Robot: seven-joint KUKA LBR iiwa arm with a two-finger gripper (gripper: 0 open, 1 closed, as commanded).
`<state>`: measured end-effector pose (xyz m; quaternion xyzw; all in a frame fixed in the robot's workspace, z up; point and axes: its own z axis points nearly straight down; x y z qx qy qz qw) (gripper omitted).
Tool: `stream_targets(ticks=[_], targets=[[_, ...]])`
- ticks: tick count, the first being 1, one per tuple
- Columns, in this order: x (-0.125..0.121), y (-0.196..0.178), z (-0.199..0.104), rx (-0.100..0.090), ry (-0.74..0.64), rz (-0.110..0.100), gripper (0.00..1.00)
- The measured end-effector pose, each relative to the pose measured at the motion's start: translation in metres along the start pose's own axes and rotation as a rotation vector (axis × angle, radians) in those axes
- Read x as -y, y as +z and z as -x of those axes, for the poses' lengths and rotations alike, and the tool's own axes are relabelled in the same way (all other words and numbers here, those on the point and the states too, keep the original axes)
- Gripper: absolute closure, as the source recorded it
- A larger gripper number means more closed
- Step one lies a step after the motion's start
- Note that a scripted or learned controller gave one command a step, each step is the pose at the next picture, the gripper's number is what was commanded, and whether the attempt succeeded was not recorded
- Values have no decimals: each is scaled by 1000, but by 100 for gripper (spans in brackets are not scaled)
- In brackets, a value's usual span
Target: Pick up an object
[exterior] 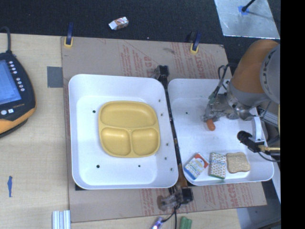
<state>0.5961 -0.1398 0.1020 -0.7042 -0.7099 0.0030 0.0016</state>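
I have the claw low in the right bin, and a small orange piece lies just beneath its tip, nearer me — whether it's gripped, or the claw is open or closed, I cannot tell. Three flat packets sit along the near wall, well apart; the yellow tray fills the left bin.

right bin mid-floor open, packets crowding near rim

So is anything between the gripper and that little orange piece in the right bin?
Nothing visible. The gripper is right above the orange piece, with bare bin floor around it. The small packets and the bread slice lie apart along the near wall.
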Motion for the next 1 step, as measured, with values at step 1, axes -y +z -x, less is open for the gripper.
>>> stream_targets(ticks=[1], targets=[[6,-91,-92,-3,2,5,100]])
